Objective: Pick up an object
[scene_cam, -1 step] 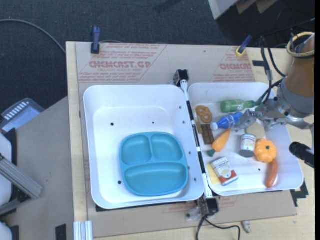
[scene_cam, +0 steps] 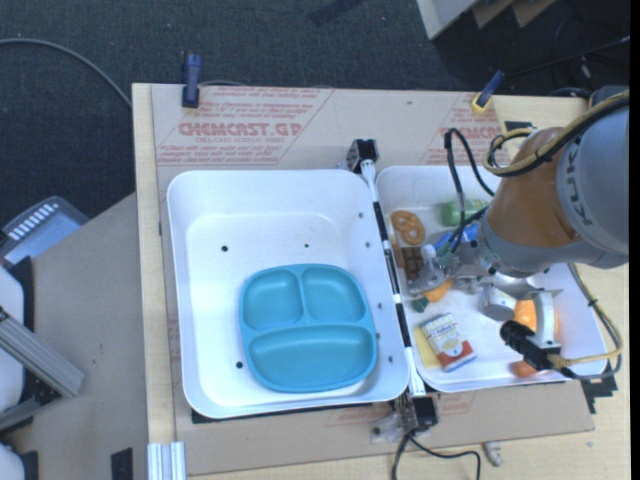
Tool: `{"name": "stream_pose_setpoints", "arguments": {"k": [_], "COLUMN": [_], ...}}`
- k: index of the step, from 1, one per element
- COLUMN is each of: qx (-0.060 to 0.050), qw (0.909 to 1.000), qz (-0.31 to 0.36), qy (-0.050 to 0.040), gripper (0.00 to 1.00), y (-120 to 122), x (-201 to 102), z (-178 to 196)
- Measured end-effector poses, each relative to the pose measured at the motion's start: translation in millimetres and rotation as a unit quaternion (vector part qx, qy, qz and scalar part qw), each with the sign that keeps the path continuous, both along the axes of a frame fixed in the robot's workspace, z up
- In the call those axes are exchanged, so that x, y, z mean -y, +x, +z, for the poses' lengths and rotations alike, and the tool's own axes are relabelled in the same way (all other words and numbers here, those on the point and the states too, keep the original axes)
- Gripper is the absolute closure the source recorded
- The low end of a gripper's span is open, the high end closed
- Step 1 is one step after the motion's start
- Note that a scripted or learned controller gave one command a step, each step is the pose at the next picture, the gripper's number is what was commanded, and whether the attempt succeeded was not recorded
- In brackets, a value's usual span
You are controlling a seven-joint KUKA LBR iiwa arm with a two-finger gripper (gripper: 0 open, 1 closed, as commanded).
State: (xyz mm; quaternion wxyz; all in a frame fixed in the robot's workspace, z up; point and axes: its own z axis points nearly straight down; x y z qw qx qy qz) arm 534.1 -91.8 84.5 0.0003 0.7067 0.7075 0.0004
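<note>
Orange-banded arm [scene_cam: 545, 203] hangs over the right bin [scene_cam: 590, 298], centre-right of frame; its gripper's state I cannot tell. Best target: the small carton [scene_cam: 445, 341], lying apart; descend squarely.

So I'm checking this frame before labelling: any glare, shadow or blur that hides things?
Camera view: even light, no strong glare; soft shadow along the left bin's walls around the blue tray; the arm covers and shades part of the right bin; small items there, like the pretzel, look soft.
</note>
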Motion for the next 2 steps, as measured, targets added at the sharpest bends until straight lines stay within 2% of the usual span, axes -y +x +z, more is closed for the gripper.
{"name": "stream_pose_setpoints", "arguments": {"k": [1, 2], "qx": [0.0, 0.0], "qw": [1.0, 1.0], "qz": [-0.001, 0.0], "qy": [-0.0002, 0.0], "gripper": [1.0, 1.0], "y": [0.0, 17.8], "x": [0.3, -40.6], "z": [9.7, 100.4]}}
